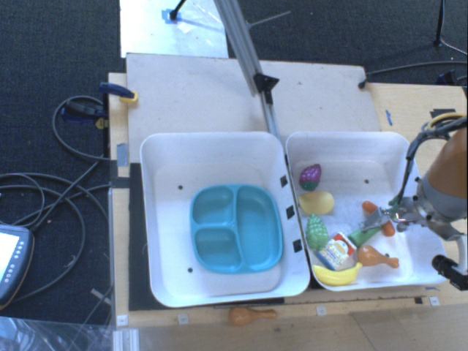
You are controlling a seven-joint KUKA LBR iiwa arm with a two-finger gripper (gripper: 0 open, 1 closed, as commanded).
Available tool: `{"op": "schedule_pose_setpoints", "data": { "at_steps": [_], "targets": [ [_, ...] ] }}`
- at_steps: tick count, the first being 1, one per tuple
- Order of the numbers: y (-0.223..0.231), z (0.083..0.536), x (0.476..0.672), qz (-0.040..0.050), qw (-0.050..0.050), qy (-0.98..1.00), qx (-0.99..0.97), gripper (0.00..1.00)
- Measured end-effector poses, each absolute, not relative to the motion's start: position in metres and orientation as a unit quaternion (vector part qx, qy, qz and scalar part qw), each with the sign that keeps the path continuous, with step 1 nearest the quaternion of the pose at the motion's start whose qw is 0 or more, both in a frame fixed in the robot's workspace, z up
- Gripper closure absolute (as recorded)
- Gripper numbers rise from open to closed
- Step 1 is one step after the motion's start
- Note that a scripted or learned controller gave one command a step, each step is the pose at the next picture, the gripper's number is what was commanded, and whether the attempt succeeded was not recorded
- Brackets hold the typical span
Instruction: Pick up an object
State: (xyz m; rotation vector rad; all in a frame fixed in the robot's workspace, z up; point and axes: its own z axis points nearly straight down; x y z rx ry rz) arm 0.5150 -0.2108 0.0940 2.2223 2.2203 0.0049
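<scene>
The metal two-finger claw [390,220] sits low at the right of the frame, inside the right-hand shallow white bin [344,146], its tips among the toys; whether they are parted or closed on anything I cannot tell. The left-hand white bin [212,143] at centre frame bears a turquoise three-compartment plastic tray [237,227]. Next to the claw lie a green oblong toy [363,234] and a small orange carrot-like piece [371,207], both close by its tips. Lower down rests a yellow plastic banana [337,273]. This looks like the grasp step; next it calls for closing firmly and lifting straight up.
</scene>
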Motion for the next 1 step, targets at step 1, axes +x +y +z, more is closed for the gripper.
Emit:
{"op": "schedule_pose_setpoints", "data": {
  "at_steps": [1],
  "targets": [
    [-0.2123,0.1085,0.5172,0.0031,0.005,0.707,0.707,1.00]
  ]
}}
